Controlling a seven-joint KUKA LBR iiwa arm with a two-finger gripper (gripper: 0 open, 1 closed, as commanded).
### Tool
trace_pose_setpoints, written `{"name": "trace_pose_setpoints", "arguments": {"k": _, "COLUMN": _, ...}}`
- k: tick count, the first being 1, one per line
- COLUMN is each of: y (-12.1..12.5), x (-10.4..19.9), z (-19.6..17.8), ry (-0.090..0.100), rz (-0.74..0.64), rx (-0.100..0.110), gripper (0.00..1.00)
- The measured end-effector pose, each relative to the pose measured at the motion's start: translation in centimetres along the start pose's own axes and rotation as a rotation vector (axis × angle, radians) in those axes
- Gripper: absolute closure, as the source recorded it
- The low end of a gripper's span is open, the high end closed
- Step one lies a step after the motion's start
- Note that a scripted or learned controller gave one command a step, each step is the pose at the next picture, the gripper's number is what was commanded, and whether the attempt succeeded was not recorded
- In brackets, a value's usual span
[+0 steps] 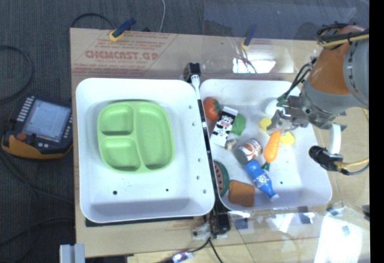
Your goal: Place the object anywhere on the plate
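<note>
- Two shallow white bins sit side by side on the counter; the left white bin (90, 196) carries a light green three-compartment plastic plate (135, 136), the right white bin (300, 187) a clutter of toy items.
- Pincer (281, 122) is low over the right bin's upper right area, directly above the top end of an orange carrot-shaped toy (272, 145); whether it is apart or clamped on the carrot cannot be told.
- Carrot's long axis runs near-vertical in the view, tilted slightly, top end at the pincer, lower end just beside a grey-and-orange rounded can (248, 150).
- Judgement: carrot is the likely object; the plate lies well to the pincer's left, across the divider between the bins.
- Close neighbours: blue plastic bottle (260, 177) below, small yellow piece (266, 124) just left.
- Plate compartments are bare; landing room is ample.
</note>
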State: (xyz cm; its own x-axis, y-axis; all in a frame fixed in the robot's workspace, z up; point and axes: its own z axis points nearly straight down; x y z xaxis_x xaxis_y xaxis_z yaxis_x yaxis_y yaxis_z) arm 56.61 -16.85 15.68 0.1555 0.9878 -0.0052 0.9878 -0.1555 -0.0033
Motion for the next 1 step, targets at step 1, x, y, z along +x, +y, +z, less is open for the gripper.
{"name": "trace_pose_setpoints", "arguments": {"k": 1, "y": -2.69, "x": 7.92, "z": -2.67, "ry": 0.006, "rz": 0.185, "rx": 0.002, "gripper": 1.00}}
